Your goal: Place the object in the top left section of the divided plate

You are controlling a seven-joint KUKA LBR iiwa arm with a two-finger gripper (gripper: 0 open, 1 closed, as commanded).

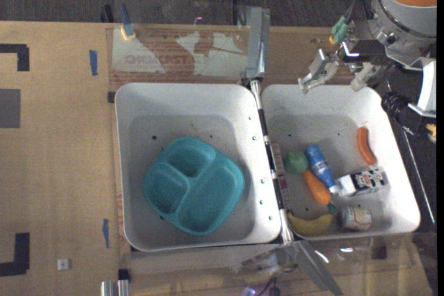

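A teal divided plate [194, 185] lies tilted in the left bin [132, 121], with two small sections toward its upper left and one large section at the lower right; all hold nothing. My gripper [336, 79] hangs above the far rim of the right bin [402, 177], open, with nothing between its fingers. In the right bin lie a green lime [297, 161], a blue bottle [320, 164], an orange carrot [317, 188], a red sausage [365, 145], a small milk carton [362, 181], a banana [310, 223] and a can [355, 218]. All lie well below the gripper.
A metal divider [255, 45] and a clear panel [184, 48] stand behind the bins. Black cables [395, 106] hang at the right bin's upper right corner. The wooden bench [55, 149] stretches to the left.
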